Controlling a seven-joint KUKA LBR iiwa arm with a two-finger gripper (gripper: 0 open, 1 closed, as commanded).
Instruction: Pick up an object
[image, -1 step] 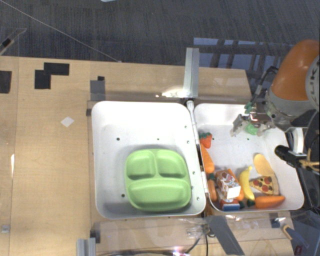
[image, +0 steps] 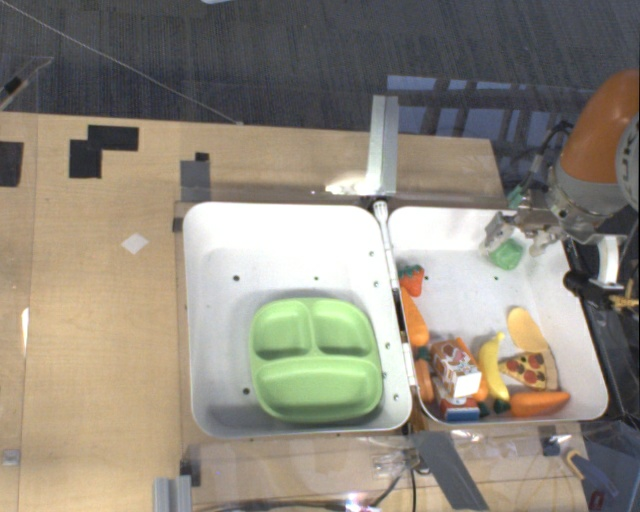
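My gripper (image: 520, 238) hangs over the back right part of the right bin (image: 455, 230), with its two fingers spread apart and open. A small green object (image: 507, 255) lies just below the left finger (image: 496, 234), on the bin floor as far as I can tell, and is not clamped. Toy food is piled at the front of that bin: a banana (image: 492, 365), a pizza slice (image: 530, 371), a yellow oval piece (image: 525, 328), a small printed box (image: 457, 376) and an orange carrot (image: 538, 403).
The left bin (image: 230, 250) holds a green divided plate (image: 315, 360). Another carrot (image: 413, 322) and a small red-orange piece (image: 411, 278) lie along the divider between the bins. A metal post (image: 383, 145) stands behind the bins.
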